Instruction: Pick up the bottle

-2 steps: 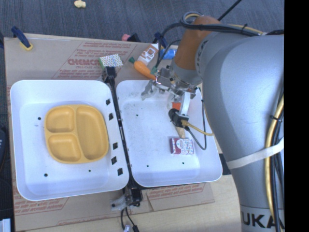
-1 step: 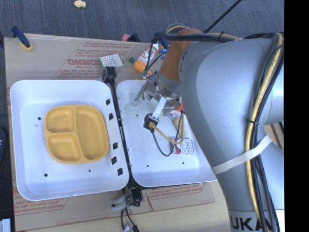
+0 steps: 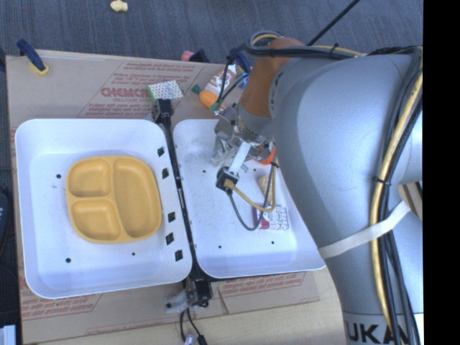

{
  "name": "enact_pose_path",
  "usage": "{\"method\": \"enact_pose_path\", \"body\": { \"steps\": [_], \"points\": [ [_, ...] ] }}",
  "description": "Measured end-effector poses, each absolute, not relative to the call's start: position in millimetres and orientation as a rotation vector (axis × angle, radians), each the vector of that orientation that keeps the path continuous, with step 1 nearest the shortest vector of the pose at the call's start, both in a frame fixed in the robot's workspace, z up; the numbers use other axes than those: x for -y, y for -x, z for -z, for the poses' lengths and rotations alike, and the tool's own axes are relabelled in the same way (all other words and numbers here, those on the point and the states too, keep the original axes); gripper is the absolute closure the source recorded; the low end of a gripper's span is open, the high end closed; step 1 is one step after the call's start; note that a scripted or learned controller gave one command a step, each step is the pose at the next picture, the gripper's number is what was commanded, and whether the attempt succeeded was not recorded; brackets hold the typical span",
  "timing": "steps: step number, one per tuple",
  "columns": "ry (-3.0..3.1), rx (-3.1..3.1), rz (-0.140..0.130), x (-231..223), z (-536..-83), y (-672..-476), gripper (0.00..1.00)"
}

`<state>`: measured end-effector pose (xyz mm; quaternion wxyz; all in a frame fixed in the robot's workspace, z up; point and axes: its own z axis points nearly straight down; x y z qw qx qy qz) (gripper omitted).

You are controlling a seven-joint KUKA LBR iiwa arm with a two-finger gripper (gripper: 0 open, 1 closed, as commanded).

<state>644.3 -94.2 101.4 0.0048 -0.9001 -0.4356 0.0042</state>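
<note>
Reaching into the right bin point(image 3: 215, 254), the gripper point(image 3: 231, 152) hovers low; I cannot tell its state. A bottle point(image 3: 269, 185) seemingly lies just beside it, so descent and closing come next.

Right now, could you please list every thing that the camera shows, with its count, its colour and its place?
bins: two, white, side by side on the bench
plate: one, yellow, three compartments, in the left bin
flat packet: one, white with red print, right bin, near its right wall
bottle: one, orange and white, on the cardboard behind the right bin, partly hidden
cardboard: brown with red print, under the bins
blue clamp: one, far left corner
yellow scrap: one, on the floor
arm: one, grey, orange band
gripper: one, over the right bin
</note>
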Motion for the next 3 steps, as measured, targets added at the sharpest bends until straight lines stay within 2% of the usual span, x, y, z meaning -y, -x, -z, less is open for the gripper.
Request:
{"method": "enact_pose_path", "body": {
  "steps": [1, 2, 3],
  "points": [
    [3.039, 0.772, -0.011, 93.8, -91.2, -624.6, 1.00],
    [3.114, 0.380, -0.009, 94.4, -115.8, -609.0, 1.00],
    [3.108, 0.389, -0.016, 93.4, -125.6, -608.8, 1.00]
  ]
}}
